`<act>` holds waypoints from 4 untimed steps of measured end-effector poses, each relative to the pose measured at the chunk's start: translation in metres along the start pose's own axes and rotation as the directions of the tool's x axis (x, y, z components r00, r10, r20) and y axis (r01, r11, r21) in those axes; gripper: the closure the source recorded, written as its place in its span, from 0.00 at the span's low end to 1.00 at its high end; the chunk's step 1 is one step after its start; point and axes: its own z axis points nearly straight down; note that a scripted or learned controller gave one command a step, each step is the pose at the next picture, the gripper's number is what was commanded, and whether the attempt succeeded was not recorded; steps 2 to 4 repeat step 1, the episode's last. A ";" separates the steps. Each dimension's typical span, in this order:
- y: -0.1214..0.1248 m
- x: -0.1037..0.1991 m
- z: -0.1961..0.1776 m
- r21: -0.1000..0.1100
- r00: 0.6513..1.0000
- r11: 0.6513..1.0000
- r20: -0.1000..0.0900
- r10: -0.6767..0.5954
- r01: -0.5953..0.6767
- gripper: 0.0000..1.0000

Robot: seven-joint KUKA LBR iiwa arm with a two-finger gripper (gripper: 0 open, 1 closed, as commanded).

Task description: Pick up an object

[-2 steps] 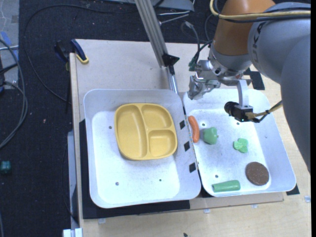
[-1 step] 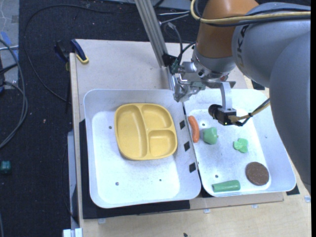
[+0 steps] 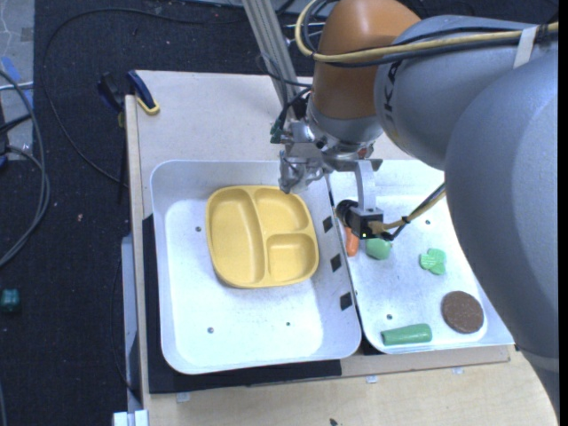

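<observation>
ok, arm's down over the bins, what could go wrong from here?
1. The gripper sits at the far rim of the yellow tray; a grab there may only catch the edge and slip.
2. It is close to the ridge where the two bins meet, so a slight drift could strike it.
3. The small items, such as the green block, lie in the other bin.

I see the tan bench (image 3: 213, 118) carrying two white bins side by side: left bin (image 3: 177, 327) and right bin (image 3: 404, 313), rims touching. A blue-yellow clamp (image 3: 142, 91) sits at the bench's far left corner.
</observation>
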 end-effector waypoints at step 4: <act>0.001 -0.003 -0.001 -0.002 1.000 1.000 0.001 0.005 -0.005 0.00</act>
